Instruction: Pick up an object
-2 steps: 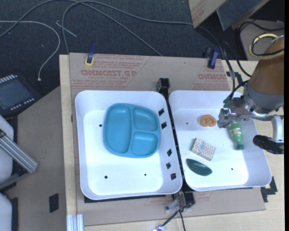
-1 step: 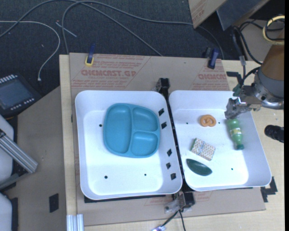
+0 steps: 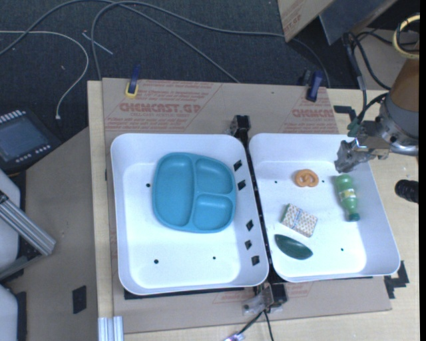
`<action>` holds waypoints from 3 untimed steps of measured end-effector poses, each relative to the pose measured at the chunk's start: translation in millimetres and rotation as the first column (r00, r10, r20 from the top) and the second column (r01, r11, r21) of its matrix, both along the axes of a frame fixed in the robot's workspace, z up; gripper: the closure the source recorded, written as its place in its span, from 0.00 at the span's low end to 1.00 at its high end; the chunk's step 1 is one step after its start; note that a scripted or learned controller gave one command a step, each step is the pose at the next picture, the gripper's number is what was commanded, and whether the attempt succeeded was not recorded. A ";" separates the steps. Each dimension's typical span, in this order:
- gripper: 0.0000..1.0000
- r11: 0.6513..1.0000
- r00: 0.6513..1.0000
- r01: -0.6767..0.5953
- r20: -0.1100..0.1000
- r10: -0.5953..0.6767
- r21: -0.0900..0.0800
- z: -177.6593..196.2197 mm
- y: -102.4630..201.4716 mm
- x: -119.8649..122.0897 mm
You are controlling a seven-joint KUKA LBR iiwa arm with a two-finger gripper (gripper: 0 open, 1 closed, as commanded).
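The right bin (image 3: 373, 260) holds a small orange pretzel-shaped piece (image 3: 306, 178), a green bottle (image 3: 347, 196) lying on its side, a patterned tan packet (image 3: 299, 220) and a dark green oval object (image 3: 293, 247). My gripper (image 3: 347, 160) hangs over the bin's upper right part, just above the top end of the green bottle and right of the orange piece. Nothing shows between its fingers.
The left bin (image 3: 133, 260) bears a blue divided plate (image 3: 194, 192). Black clips (image 3: 247, 226) line the seam between the two bins. Cables and a cardboard box (image 3: 303, 13) lie beyond the bench; a small screen (image 3: 20, 136) sits at the far left.
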State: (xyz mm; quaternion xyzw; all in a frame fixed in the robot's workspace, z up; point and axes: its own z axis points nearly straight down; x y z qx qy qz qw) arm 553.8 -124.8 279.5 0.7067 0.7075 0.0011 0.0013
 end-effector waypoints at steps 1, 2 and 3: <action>1.00 1.000 1.000 -0.004 -0.007 0.004 0.004 -22.7 51.6 -4.3; 1.00 1.000 1.000 -0.004 -0.008 0.004 0.004 -40.3 102.9 -13.1; 1.00 1.000 1.000 -0.006 -0.004 0.006 0.003 -36.4 158.1 -15.1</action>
